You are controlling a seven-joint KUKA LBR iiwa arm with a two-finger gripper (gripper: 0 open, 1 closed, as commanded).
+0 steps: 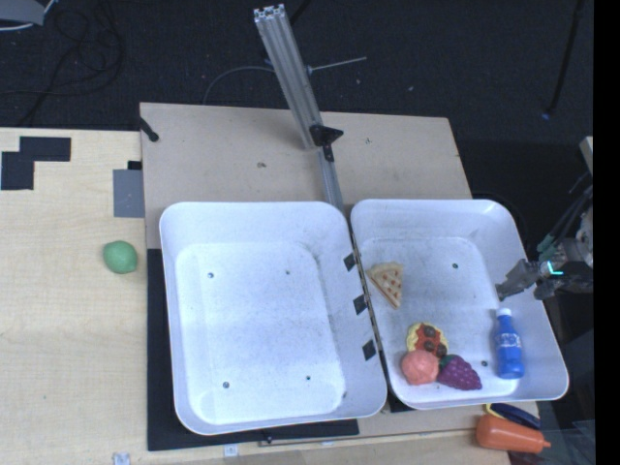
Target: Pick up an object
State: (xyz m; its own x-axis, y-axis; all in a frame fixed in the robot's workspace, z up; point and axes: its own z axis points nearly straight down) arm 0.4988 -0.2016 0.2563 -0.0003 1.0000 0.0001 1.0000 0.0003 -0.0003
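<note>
Lowest in view, an orange plastic carrot [511, 436] is seen on the bench. Inside the right white bin [436, 223], a blue plastic bottle [507, 343] lies lengthwise, cap pointing up-frame toward the gripper [523, 281] at the rim; its opening cannot be told.

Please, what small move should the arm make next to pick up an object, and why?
Probably lower the gripper a little toward the blue bottle. The gripper hangs at the right rim of the right bin, just above the bottle's cap, and the bottle lies apart from the other toys, so it looks like the nearest, least crowded target.
</note>
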